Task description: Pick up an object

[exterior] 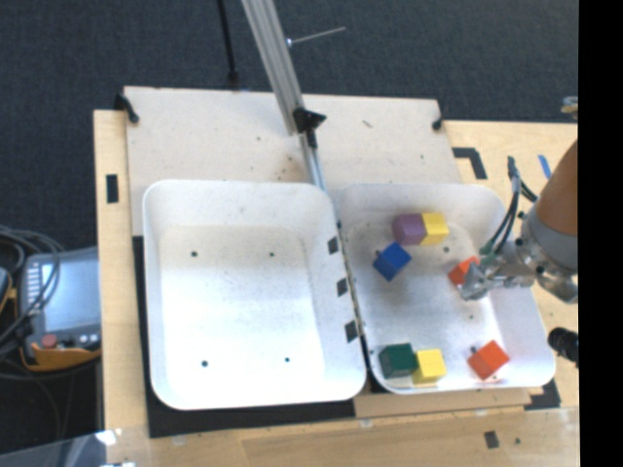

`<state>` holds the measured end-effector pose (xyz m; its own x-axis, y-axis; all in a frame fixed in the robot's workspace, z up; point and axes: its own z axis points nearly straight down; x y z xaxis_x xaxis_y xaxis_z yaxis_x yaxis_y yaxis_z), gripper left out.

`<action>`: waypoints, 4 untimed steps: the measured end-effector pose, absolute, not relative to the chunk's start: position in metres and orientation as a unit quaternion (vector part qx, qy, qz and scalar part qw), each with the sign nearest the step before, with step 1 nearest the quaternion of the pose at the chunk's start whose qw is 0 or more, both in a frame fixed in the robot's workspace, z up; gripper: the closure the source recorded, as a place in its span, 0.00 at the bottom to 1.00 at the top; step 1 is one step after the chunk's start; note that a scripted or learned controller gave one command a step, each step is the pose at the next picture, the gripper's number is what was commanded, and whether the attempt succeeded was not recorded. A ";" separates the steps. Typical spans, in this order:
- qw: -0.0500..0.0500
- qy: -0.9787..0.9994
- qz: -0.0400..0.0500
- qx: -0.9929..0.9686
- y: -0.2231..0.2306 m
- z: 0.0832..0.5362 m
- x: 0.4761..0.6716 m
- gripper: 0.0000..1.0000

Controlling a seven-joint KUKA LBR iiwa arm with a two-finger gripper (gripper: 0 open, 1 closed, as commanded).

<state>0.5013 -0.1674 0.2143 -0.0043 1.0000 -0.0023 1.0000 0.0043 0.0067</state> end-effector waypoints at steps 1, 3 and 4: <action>0.001 0.710 0.002 0.704 -0.120 0.225 0.527 1.00; 0.000 0.710 0.002 0.704 -0.024 0.237 0.559 1.00; 0.000 0.710 0.002 0.704 0.028 0.247 0.576 1.00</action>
